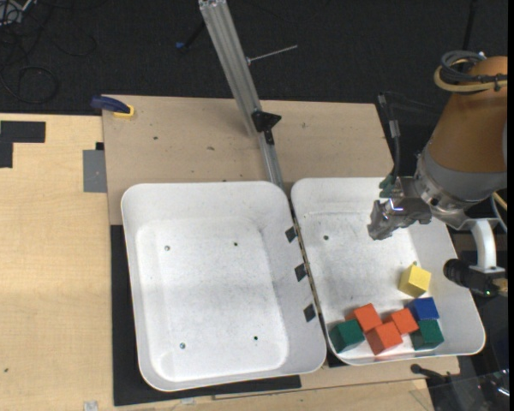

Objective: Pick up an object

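The tool is hanging over the right bin, its opening impossible to judge; a yellow cube and other blocks are lying below it, no labels legible.

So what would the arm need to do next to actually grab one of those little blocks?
Probably swing toward the near end of the right bin and come down over the yellow block. The gripper hangs over bare bin floor, apart from every block. The yellow one lies closest and stands alone, while the orange, green and blue ones crowd together, leaving less room for fingers.
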### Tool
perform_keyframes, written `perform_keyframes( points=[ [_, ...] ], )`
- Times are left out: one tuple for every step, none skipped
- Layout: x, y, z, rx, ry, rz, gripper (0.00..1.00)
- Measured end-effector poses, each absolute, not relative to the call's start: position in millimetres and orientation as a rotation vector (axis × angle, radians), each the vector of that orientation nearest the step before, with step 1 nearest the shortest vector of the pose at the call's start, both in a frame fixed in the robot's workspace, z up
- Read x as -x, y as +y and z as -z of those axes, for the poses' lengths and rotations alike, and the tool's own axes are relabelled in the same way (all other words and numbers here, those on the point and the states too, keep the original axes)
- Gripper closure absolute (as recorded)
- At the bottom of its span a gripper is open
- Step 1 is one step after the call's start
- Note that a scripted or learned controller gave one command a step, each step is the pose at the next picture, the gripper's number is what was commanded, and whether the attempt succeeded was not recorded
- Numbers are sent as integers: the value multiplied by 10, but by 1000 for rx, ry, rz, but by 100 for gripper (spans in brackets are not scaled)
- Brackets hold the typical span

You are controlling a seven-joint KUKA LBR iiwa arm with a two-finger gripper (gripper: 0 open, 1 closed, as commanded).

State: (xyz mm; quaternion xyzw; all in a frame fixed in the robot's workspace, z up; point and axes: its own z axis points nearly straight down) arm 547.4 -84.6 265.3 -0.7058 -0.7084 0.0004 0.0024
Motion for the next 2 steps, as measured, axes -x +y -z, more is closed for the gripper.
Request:
perform_keyframes(
  points=[
    [-5321, -419, -2635, 2214, -2222, -3, 100],
    [-5195, 174, -2479, 2212, -2223, -3, 100]
  ],
)
